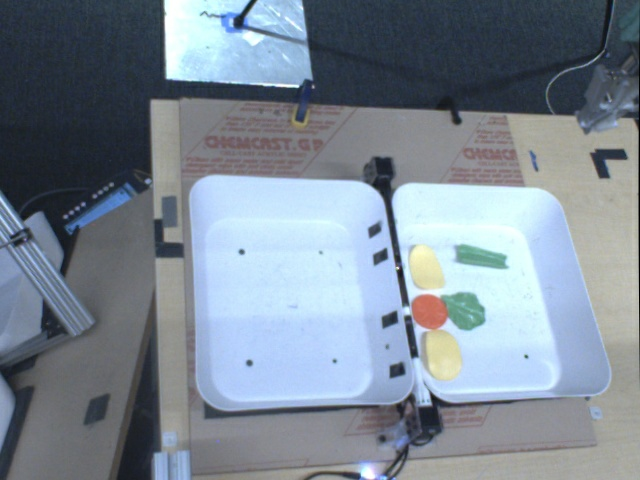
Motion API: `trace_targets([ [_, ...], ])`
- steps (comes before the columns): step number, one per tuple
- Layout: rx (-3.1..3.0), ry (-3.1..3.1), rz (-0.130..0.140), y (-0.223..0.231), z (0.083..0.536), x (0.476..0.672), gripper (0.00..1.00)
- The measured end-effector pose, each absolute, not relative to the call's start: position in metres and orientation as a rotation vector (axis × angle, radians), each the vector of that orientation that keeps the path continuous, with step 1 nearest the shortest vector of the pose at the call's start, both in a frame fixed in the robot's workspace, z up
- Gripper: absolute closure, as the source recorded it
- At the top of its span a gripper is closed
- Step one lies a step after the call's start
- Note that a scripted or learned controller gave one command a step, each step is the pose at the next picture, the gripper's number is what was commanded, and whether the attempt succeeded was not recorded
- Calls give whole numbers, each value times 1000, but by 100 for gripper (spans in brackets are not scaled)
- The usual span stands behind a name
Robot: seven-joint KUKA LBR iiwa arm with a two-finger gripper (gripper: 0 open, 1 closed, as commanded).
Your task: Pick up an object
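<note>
The right bin [578, 298] holds several small objects near its left wall. A pale yellow oval [426, 266] lies at the top of the group, with a long green piece [481, 257] to its right. Below them a red-orange disc [430, 311] touches a green leafy piece [466, 310]. A second yellow oval [442, 355] lies nearest the front. My gripper [610, 96] shows as a grey metal shape at the far right edge, beyond the bins' back corner, well away from every object and over the bench.
The left bin [290, 293] stands beside the right one, joined by a black clipped divider [392, 268]. Both rest on a cardboard sheet [260, 138]. A shiny foil square [236, 26] lies behind. Cables run across the dark floor at the back.
</note>
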State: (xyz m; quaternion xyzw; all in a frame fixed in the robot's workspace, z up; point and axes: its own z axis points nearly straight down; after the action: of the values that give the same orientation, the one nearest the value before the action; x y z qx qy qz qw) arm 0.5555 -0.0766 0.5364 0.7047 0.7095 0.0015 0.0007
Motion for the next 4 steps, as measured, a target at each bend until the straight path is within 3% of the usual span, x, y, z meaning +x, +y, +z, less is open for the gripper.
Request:
trace_targets([
  [1,2213,2225,6,-64,536,484,100],
  [2,2228,2207,-1,-176,535,485,100],
  [3,2214,2225,1,-187,534,565,100],
  [4,2215,2226,3,-162,536,521,100],
])
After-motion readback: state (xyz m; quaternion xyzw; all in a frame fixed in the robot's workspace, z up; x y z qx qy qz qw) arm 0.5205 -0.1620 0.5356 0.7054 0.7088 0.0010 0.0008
